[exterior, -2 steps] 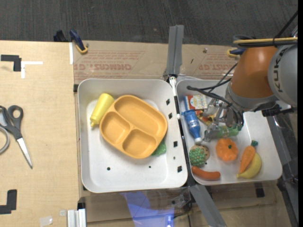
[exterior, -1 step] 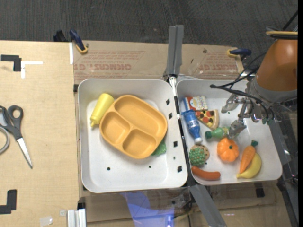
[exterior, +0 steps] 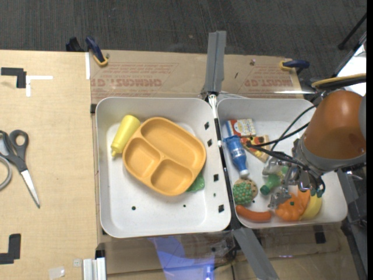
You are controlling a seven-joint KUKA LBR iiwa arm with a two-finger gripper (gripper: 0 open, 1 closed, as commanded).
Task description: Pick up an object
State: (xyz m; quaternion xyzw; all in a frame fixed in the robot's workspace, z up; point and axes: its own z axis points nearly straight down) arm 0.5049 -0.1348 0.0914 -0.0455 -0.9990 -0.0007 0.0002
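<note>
Bins number two, side by side on the tabletop [exterior: 46,156]: the left bin [exterior: 157,223] and the right bin [exterior: 280,107]; the left bin holds one orange tray [exterior: 164,155] with three compartments, one yellow bottle [exterior: 124,133] tucked against the tray's upper left edge, and one green item [exterior: 197,184] peeking from under the tray's lower right edge; the right bin holds a cluster: one blue bottle [exterior: 235,151] lying lengthwise near the left wall, one small carton [exterior: 243,126] at the top, one round speckled piece [exterior: 245,190], one green piece [exterior: 268,186], one red sausage-like piece [exterior: 253,214] along the bottom wall, one orange pumpkin-like piece [exterior: 294,207] and one yellow banana [exterior: 315,206] at the lower right; one pair of scissors [exterior: 21,162] lies on the tabletop, well apart from the bins; the arm [exterior: 338,127] reaches in from the right, its orange band above the right bin, wrist bent downward; the jaws [exterior: 278,191] sit low among the toys, just beside the green and pumpkin-like pieces; cables hide them, so whether they are released or clenched cannot be told.
</note>
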